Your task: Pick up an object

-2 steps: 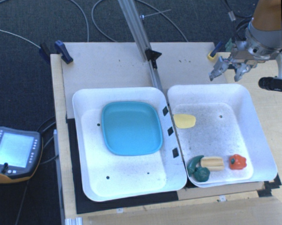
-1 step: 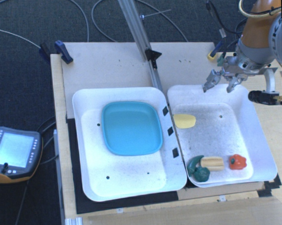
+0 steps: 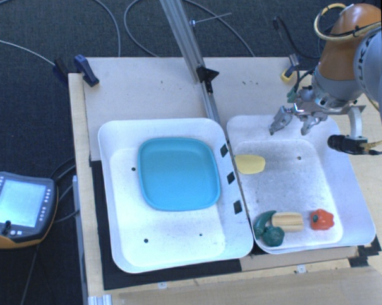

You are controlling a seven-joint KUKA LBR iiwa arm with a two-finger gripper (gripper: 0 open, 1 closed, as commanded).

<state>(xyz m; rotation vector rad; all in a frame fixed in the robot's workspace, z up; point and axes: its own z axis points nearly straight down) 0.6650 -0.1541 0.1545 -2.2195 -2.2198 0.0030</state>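
My gripper hangs over the far edge of the right bin, its two fingers spread apart with nothing between them. A pale yellow piece lies at the right bin's left wall. Along the bin's near edge sit a dark green pepper, a tan block and a red tomato-like piece. All of them lie well below and apart from the gripper.
The left bin holds a turquoise square plate. A metal post slants over the bench between the bins. A blue clamp sits at the bench's far left corner, and a teach pendant lies off the bench.
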